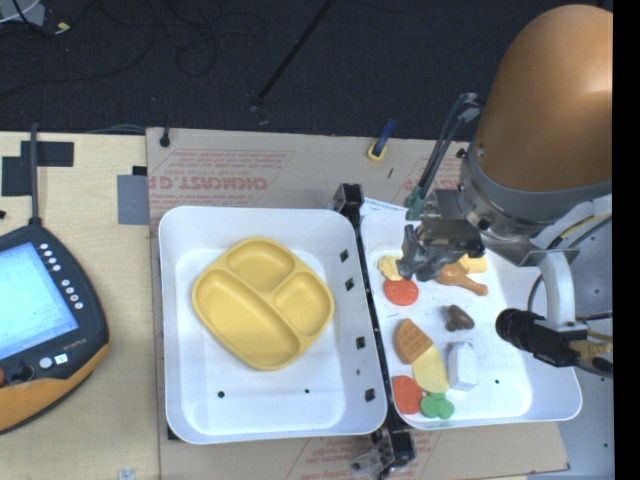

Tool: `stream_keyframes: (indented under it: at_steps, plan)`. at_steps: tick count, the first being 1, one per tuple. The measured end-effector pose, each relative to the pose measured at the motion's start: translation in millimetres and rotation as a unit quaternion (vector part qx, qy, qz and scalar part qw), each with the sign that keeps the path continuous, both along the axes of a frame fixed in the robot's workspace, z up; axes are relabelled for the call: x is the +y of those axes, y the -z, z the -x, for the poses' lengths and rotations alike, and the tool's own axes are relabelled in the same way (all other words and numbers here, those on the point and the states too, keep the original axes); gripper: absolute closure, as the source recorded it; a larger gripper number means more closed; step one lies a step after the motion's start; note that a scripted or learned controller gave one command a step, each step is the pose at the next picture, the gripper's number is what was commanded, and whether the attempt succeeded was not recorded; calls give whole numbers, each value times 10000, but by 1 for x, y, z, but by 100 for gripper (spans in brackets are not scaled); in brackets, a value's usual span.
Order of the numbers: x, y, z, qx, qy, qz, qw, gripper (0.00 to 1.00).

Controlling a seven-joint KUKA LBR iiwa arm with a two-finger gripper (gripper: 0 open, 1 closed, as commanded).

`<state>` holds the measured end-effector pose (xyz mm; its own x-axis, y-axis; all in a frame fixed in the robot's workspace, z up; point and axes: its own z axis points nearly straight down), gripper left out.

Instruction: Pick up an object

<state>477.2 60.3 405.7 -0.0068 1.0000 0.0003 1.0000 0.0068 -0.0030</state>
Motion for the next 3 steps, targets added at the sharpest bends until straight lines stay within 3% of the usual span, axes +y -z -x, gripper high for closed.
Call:
stream_keyframes:
  at_steps: [1, 2, 3]
  plan:
    - [43, -10, 0, 11, 15, 8, 10000, 100]
    - [21, -10, 0, 20, 38, 15, 10000, 100]
    - [23, -18, -1, 48, 8, 24, 10000, 100]
